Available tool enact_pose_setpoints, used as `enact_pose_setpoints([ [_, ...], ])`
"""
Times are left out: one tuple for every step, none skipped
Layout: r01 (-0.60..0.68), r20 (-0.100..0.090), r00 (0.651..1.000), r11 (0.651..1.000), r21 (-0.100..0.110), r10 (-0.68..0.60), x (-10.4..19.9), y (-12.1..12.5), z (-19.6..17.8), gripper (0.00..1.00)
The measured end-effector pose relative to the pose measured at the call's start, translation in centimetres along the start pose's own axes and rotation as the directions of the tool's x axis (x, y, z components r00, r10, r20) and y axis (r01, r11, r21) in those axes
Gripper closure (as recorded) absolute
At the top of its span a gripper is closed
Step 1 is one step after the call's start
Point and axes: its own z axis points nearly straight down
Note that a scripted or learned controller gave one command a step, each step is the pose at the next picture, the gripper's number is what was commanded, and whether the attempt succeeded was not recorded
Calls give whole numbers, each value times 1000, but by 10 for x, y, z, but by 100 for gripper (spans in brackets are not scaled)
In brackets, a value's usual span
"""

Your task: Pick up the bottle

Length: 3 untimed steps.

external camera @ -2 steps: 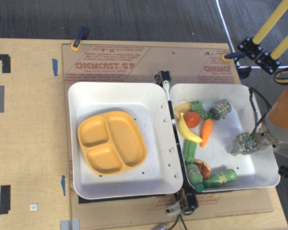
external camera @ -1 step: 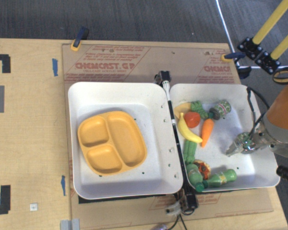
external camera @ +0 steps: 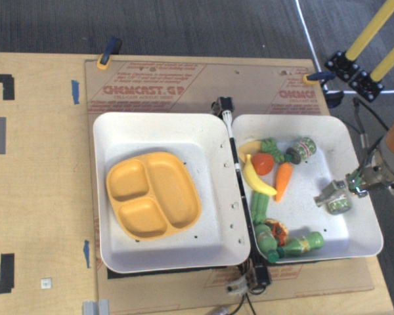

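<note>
The bottle (external camera: 302,243) is green with a yellow and red label. It lies on its side near the front edge of the right bin (external camera: 364,231). My gripper (external camera: 336,194) reaches in from the right and hangs low over the right side of that bin, well behind and to the right of the bottle. A small grey-green can-like object (external camera: 340,205) sits right at the gripper's tip; whether it is held is unclear.
The right bin also holds a banana (external camera: 255,179), a tomato (external camera: 262,164), a carrot (external camera: 282,180), a small can (external camera: 302,149) and green toys (external camera: 265,240) by the divider. An orange divided plate (external camera: 152,194) lies in the left bin (external camera: 118,133).
</note>
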Motion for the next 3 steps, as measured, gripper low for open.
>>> enact_pose_setpoints([
  [0,2,1000,1000,-2,0,0,1,-10,100],
  [207,-3,978,978,3,-207,24,4,40,100],
  [764,3,645,645,-1,-764,16,5,112,100],
])
